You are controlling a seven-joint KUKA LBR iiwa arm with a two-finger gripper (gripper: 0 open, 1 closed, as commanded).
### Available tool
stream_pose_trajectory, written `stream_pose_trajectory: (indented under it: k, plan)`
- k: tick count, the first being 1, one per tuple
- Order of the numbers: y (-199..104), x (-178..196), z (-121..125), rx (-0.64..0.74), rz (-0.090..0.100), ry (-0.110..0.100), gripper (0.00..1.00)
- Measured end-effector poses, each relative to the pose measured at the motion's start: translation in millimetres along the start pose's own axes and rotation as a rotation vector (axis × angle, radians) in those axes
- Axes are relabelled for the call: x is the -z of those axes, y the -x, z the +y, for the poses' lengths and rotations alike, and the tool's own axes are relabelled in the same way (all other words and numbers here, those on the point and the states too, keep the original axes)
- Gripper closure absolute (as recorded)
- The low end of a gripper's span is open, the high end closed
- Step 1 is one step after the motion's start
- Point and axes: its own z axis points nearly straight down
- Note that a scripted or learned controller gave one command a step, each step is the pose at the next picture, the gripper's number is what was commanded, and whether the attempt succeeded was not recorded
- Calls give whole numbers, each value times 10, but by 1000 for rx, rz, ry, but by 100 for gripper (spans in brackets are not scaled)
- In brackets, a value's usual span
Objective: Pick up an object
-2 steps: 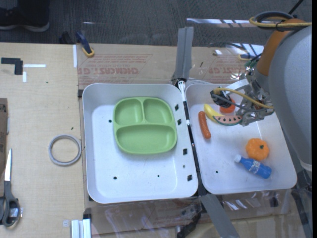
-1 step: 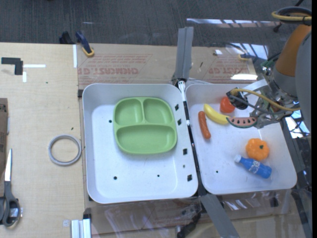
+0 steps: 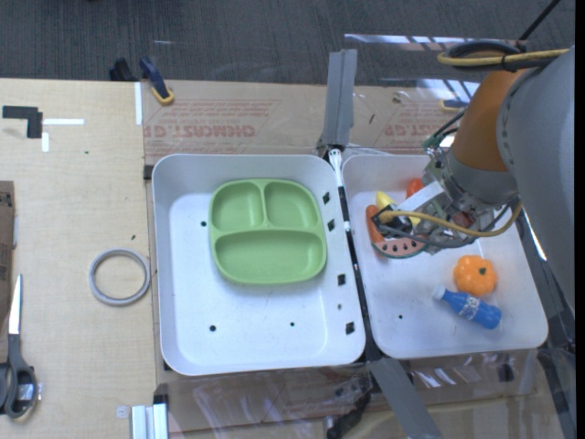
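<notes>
My gripper is low in the right bin, at its back half, under the grey arm with the orange band. Right at its tip lies a cluster of toys: a watermelon slice, a yellow piece and a red-orange piece. The gripper partly covers this cluster, and I see nothing lifted clear of the bin floor. An orange pumpkin sits to the front right of the gripper. Just in front of it lies a blue bottle.
The left bin holds a green divided plate in its back half. On the bench to the left lie a grey ring and scissors. A metal divider post stands behind the two bins.
</notes>
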Motion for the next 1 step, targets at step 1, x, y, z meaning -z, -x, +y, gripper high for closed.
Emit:
stream_pose_trajectory:
  k: [1]
  plan:
    - [-790, 319, -128, -182, 4, 3, 100]
